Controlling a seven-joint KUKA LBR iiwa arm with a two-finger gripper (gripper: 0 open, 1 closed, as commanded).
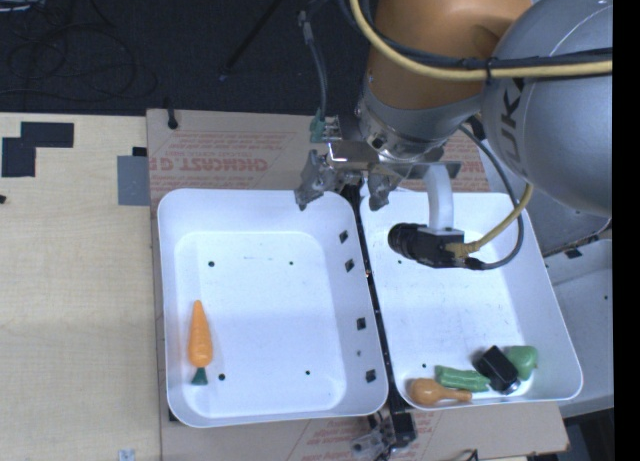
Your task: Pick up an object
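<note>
Camera view: carrot lies lengthwise — tip up, green end down.

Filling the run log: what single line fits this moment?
gripper above bins' divider, far end | holding: nothing seen | carrot left bin | green pieces, black block right bin

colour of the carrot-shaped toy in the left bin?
Orange, with a small dark green tip, on the carrot toy; seen in the camera view.
</note>
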